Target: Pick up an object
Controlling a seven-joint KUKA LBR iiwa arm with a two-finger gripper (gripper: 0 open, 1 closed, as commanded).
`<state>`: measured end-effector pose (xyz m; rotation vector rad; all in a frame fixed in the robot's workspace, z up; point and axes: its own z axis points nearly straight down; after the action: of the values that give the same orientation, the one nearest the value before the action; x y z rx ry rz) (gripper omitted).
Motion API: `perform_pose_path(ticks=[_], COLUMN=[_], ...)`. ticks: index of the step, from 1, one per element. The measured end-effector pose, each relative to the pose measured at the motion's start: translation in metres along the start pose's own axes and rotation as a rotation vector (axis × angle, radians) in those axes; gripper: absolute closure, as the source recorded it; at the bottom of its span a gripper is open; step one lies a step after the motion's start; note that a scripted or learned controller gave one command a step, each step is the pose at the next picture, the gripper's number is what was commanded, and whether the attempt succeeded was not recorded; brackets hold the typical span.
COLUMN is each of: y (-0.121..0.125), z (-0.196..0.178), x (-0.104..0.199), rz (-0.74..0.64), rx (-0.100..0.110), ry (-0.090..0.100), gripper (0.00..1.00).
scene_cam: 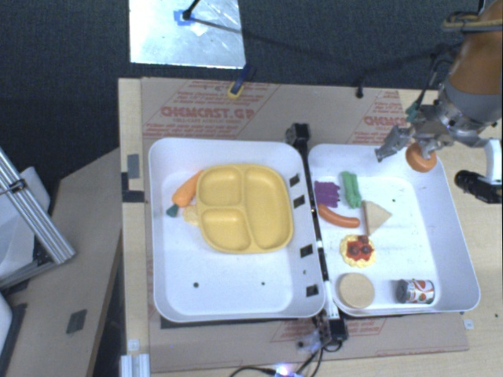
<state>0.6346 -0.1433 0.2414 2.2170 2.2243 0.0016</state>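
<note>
Orange round piece (422,159) sits right at my gripper (415,149), over the far right corner of the right bin (456,234). It looks pinched between my fingers, raised off the bin floor, though the contact itself is hard to make out.

My arm (475,69) comes in from the right edge, orange band above the grey wrist, wrist tipped down and left toward that corner. One grey finger (391,144) sticks out to the left of the orange piece.

Rest of right bin: purple item (327,192) and green item (350,188) side by side near the far left, red sausage (339,217) just below them, tan wedge (376,215) beside it. Closer in: small pizza-like disc (357,250), round tan disc (356,290), tin can (416,291) lying on its side at the near right.

Left bin (169,281): yellow divided plate (240,208), carrot (186,189) touching its left rim.

Both bins sit on cardboard on the table (86,210).
</note>
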Motion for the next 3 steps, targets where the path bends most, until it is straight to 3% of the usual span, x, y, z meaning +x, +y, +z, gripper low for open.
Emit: perform_pose_path(ticks=[3], y=[0.004], z=[0.155], x=[0.013], rz=[-0.001], rx=[-0.002], ry=[0.000], gripper=[0.00])
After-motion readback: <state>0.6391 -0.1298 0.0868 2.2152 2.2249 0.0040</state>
